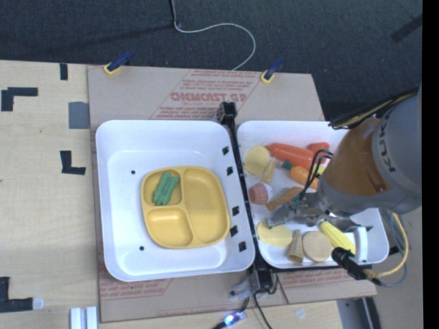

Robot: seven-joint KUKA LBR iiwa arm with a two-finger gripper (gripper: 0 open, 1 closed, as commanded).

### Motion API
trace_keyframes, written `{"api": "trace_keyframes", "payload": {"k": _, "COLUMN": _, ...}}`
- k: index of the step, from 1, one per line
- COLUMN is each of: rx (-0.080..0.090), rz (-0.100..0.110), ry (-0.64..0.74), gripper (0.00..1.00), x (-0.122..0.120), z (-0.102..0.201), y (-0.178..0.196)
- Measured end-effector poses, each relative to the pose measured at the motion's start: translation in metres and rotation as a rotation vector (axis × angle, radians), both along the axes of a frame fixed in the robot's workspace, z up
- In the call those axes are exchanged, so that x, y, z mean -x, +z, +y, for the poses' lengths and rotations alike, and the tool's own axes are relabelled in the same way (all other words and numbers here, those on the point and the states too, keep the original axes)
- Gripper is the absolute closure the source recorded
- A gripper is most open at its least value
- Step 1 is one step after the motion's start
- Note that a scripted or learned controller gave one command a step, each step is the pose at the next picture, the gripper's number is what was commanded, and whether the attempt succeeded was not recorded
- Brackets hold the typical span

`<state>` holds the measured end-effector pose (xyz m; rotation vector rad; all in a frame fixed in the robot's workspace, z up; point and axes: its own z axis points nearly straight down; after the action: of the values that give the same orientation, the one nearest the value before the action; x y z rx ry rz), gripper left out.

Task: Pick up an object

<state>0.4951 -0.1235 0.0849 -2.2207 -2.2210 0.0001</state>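
We see the gripper [291,213] low in the right bin [288,130] at the frame's lower right, its grip impossible to tell, with a pale yellow piece [274,235] just below-left, long axis running left-right.

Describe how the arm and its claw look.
The arm is a thick, rounded grey body with a broad orange band above the wrist. Dark cables run along its upper side, and a yellow cable loops out near its lower right. The claw is a small grey metal assembly on the wrist's end.
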Motion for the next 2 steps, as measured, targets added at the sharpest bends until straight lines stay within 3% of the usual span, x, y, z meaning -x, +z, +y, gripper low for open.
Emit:
{"api": "trace_keyframes", "payload": {"k": 1, "rx": 0.001, "rz": 0.0, "ry": 0.0, "gripper": 1.0, "x": 0.0, "z": 0.0, "y": 0.01}}
{"api": "trace_keyframes", "payload": {"k": 2, "rx": 0.0, "rz": -0.001, "ry": 0.001, "gripper": 1.0, "x": 0.0, "z": 0.006, "y": 0.053}}
